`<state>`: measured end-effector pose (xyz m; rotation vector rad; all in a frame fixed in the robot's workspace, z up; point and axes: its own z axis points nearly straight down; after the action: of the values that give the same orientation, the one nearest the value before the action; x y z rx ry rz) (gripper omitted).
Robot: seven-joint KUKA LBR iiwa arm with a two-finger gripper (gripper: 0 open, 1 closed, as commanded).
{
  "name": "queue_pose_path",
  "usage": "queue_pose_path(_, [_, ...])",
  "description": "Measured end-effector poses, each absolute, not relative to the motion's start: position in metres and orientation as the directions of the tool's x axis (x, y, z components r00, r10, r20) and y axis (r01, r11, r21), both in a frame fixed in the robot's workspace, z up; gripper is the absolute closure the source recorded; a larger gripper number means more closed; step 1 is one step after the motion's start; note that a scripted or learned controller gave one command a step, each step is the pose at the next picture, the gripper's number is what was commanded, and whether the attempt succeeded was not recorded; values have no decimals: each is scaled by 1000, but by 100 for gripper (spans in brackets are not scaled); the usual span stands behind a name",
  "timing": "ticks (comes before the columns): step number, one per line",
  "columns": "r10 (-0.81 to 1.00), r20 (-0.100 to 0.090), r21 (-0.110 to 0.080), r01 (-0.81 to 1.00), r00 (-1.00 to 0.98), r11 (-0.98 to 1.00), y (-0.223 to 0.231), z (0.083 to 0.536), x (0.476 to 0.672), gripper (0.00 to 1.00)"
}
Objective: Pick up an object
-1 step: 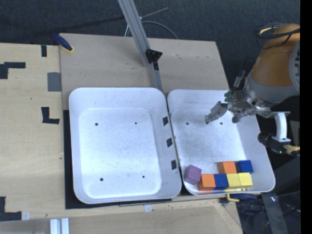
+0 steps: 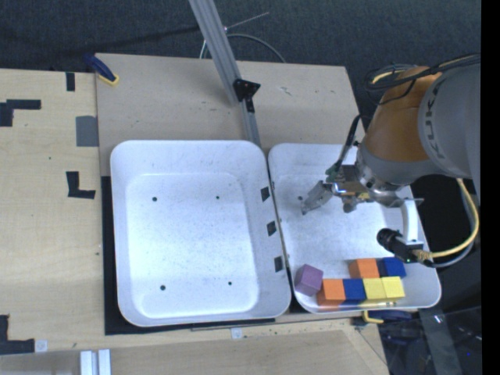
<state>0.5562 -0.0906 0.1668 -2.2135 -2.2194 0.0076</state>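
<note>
Several small blocks lie along the front edge of the right bin (image 2: 308, 162): a purple block (image 2: 310, 278) at the left, then an orange block (image 2: 333, 289), a blue block (image 2: 353, 289) and yellow blocks (image 2: 384, 288), with another orange block (image 2: 363, 269) and blue block (image 2: 393, 268) behind them. My gripper (image 2: 330, 200) hangs over the middle of the right bin, well behind the blocks. It is open, with nothing between its fingers (image 2: 311, 201).
The left bin (image 2: 117, 162) sits beside the right one, with a raised rim between them. A slanted metal pole (image 2: 223, 49) crosses the bench behind the bins. A black cable fitting (image 2: 394, 244) hangs off the arm above the blocks.
</note>
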Motion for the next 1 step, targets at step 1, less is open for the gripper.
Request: queue_pose_path(1, [1000, 3, 0, 1000, -9, 9, -22, 193, 551, 0])
